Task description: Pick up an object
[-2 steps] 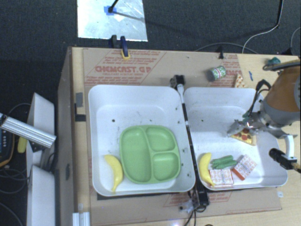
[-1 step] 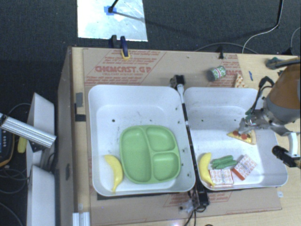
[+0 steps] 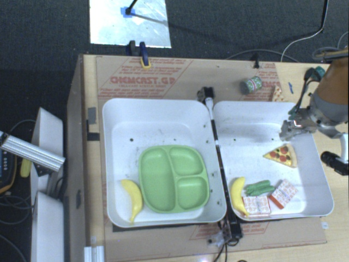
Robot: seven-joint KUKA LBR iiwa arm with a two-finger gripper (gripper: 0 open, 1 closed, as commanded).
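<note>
- Camera view puts the claw (image 3: 289,129) over the right bin's (image 3: 327,201) far right side, near its back wall; we cannot tell how wide it stands, and we see nothing caught in it.
- We see one arm (image 3: 332,91), grey with an orange band above the wrist, coming in from the right edge and bending down toward the bin, with the wrist sitting higher than the claw.
- Nearest the claw we count one pizza slice (image 3: 282,155), lying flat on the bin floor just in front of it and apart from it.
- Further forward in the same bin we count one green bean pod (image 3: 258,188), two small red-and-white packets (image 3: 256,204) (image 3: 283,194) and one banana (image 3: 237,193), all gathered along the front wall; the banana lies against the divider side.
- We count two white bins side by side on the desk (image 3: 152,78); the left bin (image 3: 117,124) holds one green divided plate (image 3: 174,178) with three compartments and a second banana (image 3: 132,198) just beside the plate's left front edge.
- On the desk behind the right bin we count one small green can (image 3: 252,84) lying on its side.
- Beyond the desk a shiny sheet (image 3: 130,15) lies on the dark floor.
</note>
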